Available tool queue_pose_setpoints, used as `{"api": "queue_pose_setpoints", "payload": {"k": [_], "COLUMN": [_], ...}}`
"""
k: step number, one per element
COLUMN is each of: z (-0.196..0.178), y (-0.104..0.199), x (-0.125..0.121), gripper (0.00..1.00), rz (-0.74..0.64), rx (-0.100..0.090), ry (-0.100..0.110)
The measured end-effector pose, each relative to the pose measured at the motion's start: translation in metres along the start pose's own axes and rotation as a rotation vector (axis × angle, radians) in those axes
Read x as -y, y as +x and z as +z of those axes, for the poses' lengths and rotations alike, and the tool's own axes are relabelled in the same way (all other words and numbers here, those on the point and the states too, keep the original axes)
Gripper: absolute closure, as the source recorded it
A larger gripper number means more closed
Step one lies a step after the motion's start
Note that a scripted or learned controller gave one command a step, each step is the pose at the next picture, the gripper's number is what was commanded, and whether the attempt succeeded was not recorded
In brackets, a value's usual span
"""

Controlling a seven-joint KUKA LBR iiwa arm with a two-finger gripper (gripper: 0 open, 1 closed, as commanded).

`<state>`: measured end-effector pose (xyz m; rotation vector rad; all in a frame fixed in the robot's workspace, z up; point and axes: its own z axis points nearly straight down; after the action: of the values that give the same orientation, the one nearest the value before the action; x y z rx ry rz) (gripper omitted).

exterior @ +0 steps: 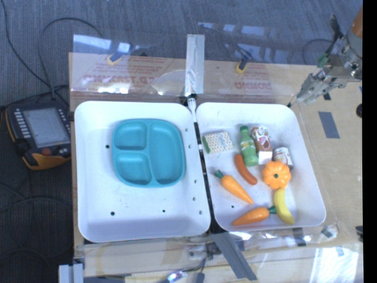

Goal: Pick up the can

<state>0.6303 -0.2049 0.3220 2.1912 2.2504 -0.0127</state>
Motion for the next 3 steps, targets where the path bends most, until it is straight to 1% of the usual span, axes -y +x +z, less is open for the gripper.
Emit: {"api": "queue_pose_setpoints", "payload": {"k": [1, 2, 3], "z": [0.0, -0.008, -0.016], "y": [0.0, 0.0, 0.0], "x": [0.0, -0.001, -0.001], "gripper": [0.0, 1.0, 1.0], "rz": [0.0, 0.0, 0.0], "rx": [0.0, 0.003, 0.005], "ry": [0.0, 0.002, 0.005]}}
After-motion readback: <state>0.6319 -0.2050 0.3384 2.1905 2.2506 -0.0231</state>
